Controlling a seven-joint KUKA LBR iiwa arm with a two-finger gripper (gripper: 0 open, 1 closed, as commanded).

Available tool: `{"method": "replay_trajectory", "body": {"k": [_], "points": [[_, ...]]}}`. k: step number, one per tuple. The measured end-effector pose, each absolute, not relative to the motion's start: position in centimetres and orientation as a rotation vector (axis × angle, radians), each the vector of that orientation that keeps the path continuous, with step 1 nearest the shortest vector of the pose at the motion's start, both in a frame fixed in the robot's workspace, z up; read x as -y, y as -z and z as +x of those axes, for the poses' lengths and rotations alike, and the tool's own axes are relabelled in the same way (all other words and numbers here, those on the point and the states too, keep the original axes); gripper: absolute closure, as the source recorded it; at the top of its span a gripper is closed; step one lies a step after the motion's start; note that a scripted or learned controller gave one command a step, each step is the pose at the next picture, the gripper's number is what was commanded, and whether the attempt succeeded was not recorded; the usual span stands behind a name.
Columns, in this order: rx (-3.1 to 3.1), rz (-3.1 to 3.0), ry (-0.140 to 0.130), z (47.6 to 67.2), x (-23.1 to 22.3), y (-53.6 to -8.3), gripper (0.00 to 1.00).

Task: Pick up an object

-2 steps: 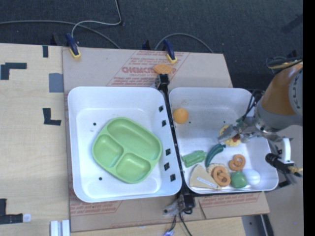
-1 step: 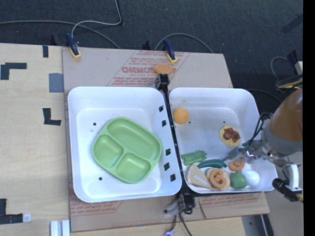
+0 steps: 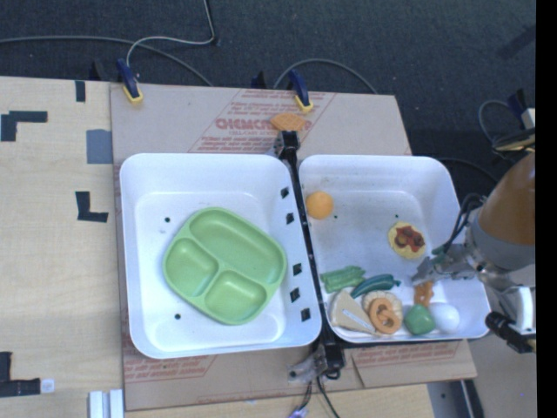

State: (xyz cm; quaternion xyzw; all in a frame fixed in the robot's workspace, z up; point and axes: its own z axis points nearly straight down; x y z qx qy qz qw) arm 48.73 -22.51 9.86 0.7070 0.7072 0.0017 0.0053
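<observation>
Jaws (image 3: 432, 273) hang low at the right bin's (image 3: 374, 165) right side; how far apart they stand cannot be told. Just below them lies a small orange piece (image 3: 423, 293), beside a white egg (image 3: 446, 317) and green ball (image 3: 419, 320).

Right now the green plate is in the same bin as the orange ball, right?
Not quite. The green plate lies in the left bin, while the orange ball sits in the right bin with the other toy food. The camera view shows the divider between them.
</observation>
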Motion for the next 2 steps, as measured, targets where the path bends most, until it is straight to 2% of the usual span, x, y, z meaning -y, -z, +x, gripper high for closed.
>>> {"method": "replay_trajectory", "body": {"k": [1, 2], "points": [[-2.223, 2.216, -0.005, 57.0, 16.3, -9.9, 1.0], [-2.224, 2.219, -0.001, 55.1, 9.0, -18.9, 1.0]]}}
